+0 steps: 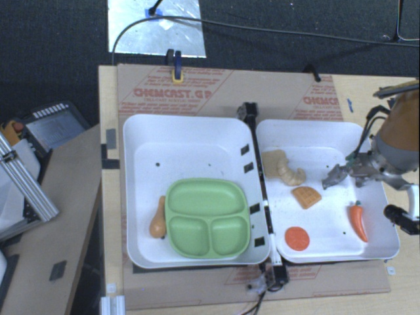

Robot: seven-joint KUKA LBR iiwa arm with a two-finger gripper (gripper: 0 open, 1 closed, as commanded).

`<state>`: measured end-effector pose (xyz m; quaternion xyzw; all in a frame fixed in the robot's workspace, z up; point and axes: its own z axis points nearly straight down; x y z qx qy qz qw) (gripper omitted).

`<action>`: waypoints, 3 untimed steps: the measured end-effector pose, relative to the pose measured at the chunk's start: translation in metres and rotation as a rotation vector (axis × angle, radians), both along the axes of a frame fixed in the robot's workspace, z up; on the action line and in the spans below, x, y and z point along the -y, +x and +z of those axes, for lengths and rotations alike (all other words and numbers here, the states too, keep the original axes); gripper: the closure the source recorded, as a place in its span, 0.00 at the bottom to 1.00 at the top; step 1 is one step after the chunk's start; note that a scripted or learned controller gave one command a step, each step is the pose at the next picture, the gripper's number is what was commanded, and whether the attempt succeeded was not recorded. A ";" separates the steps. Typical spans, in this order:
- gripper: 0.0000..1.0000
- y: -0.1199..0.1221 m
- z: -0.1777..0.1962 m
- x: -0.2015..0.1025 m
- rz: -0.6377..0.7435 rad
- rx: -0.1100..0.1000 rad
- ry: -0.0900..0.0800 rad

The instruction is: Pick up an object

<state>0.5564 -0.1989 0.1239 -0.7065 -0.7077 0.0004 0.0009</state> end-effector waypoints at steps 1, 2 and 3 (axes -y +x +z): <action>1.00 0.001 0.014 0.001 0.000 0.006 -0.002; 1.00 -0.004 0.060 0.001 0.001 0.007 -0.003; 1.00 -0.003 0.082 0.002 0.001 0.006 -0.003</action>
